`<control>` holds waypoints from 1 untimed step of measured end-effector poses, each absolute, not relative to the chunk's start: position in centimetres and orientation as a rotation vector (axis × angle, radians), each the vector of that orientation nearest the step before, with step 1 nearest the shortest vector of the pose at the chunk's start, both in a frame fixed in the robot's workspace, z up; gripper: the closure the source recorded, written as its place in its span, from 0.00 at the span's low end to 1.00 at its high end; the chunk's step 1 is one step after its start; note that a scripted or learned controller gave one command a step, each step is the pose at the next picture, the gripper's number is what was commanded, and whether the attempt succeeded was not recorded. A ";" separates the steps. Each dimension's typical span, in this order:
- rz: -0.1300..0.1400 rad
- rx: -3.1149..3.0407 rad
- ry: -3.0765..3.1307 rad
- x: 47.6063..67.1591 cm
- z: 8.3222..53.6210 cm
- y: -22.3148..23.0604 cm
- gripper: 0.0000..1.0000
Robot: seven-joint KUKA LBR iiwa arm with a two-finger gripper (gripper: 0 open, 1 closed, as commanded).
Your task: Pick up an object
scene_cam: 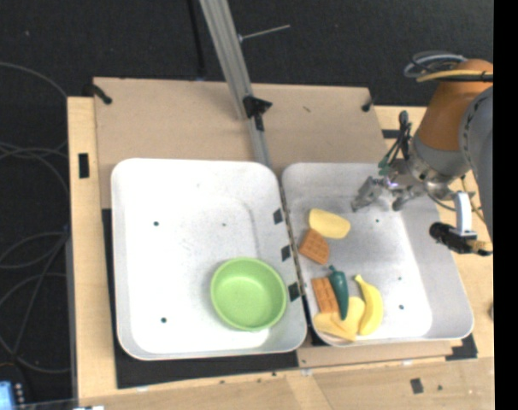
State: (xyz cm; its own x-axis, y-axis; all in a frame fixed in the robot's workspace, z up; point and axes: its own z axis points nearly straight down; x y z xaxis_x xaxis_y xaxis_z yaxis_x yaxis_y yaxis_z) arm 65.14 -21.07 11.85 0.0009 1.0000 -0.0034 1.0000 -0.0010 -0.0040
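Note:
My gripper (380, 197) hangs over the back of the right bin (430, 280), fingers spread apart with nothing between them. In front and left of it lies a yellow potato-shaped piece (329, 224), with an orange cracker-like square (314, 248) just below. Near the bin's front edge sit an orange waffle-like block (325, 295), a dark green pepper (339, 285), a banana (371, 305) and a yellow wedge (333, 326), crowded together. A green bowl (248, 293) stands in the left bin (156, 195), at its front right.
A metal pole (233, 67) slants up from behind the two bins. The arm's orange band (451, 114) and grey wrist sit at the right edge, above the right bin's back corner. Cables lie on the dark floor at left.

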 end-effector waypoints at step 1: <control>0.006 -2.224 -2.222 65.1 10.1 -21.3 0.00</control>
State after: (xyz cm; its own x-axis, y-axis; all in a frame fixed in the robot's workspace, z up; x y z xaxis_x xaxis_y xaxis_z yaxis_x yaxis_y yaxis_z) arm 65.12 -21.27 10.08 0.0010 1.0000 -0.0042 1.0000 -0.0010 -0.0010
